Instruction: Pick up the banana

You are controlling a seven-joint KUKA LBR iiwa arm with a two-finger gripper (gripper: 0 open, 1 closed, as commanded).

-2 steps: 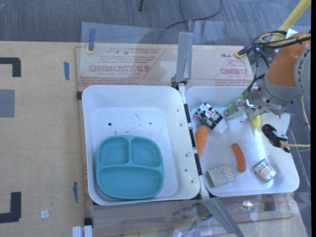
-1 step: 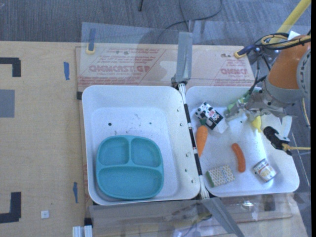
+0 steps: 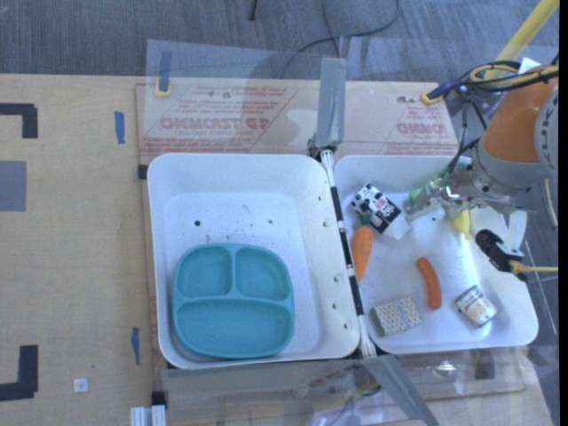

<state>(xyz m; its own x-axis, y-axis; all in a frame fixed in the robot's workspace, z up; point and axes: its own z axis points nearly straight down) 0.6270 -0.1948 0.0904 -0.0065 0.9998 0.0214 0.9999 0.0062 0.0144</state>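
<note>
A small yellow piece of the banana [image 3: 462,226] shows at the back right of the right bin [image 3: 525,325]. The rest of it is hidden under the wrist. My gripper [image 3: 454,204] hangs directly over it, low in the bin, with the grey and orange arm coming in from the right. From this angle I cannot tell whether the banana is in its grasp or just lying beneath it.
The right bin also holds a black-and-white toy [image 3: 374,208], a carrot [image 3: 362,248] along the left wall, an orange sausage [image 3: 429,283], a small can [image 3: 476,306] and a patterned box [image 3: 396,315]. A teal divided plate [image 3: 232,302] lies in the left bin [image 3: 222,176].
</note>
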